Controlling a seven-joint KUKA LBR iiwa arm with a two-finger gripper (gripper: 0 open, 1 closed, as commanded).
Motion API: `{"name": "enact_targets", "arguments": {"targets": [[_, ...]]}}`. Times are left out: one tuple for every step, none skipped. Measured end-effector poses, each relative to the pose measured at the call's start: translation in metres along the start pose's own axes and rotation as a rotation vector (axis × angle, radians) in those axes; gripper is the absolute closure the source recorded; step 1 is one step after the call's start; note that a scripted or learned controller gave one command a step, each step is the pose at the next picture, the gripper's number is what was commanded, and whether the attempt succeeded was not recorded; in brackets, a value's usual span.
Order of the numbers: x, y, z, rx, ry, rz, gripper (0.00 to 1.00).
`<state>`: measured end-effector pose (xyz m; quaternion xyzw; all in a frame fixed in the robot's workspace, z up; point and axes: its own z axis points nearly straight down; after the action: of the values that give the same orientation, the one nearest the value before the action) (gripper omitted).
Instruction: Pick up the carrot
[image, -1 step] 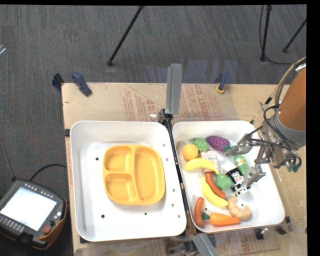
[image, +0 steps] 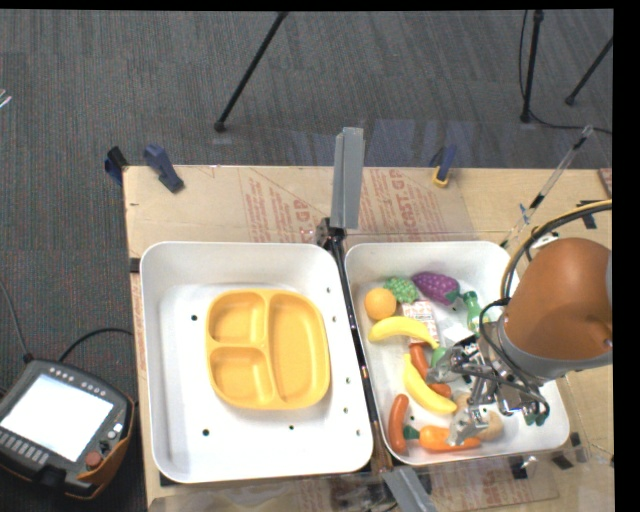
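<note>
Gripper (image: 478, 400) hangs above the carrot (image: 443, 438) by the right bin's (image: 555, 425) crowded near edge, finger state indiscernible.

The arm (image: 556, 300) shows as a broad, rounded orange band, smooth and matte, above a narrower grey wrist ring. Below the ring sits the tool (image: 478, 398), a tangle of dark metal links and pale silvery parts. A black cable and a thin yellow one arc over the orange housing.
</note>
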<state>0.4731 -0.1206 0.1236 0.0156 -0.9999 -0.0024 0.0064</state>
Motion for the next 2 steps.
{"name": "enact_targets", "arguments": {"targets": [[-0.014, 0.035, 0.035, 0.003, -0.016, 0.094, 0.0], [-0.057, 0.032, 0.036, 0.003, -0.014, 0.162, 0.0]]}}
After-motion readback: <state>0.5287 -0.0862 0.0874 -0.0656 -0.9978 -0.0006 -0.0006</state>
